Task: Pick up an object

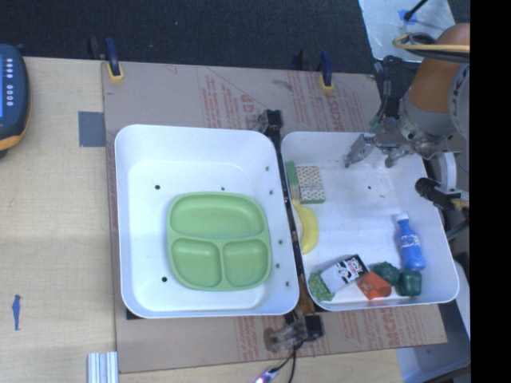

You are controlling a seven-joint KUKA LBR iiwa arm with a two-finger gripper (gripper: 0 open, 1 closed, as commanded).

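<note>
My gripper (370, 159) hangs over the far end of the right bin (363, 206), fingers spread open with nothing between them. Below it the bin floor is bare. A blue bottle (409, 244) lies near the bin's right wall. A speckled sponge (308, 183) and a yellow piece (307, 227) rest against the left wall. Along the near wall sit a black-and-white box (345, 270), an orange block (372, 286) and dark green pieces (399, 278).
The left bin (136, 214) holds a green divided plate (217, 240). A dark blue and orange device (9, 94) sits at the bench's far left. Clamps (113, 62) hold the cardboard sheet under the bins. The arm's orange band (437, 78) is at the right edge.
</note>
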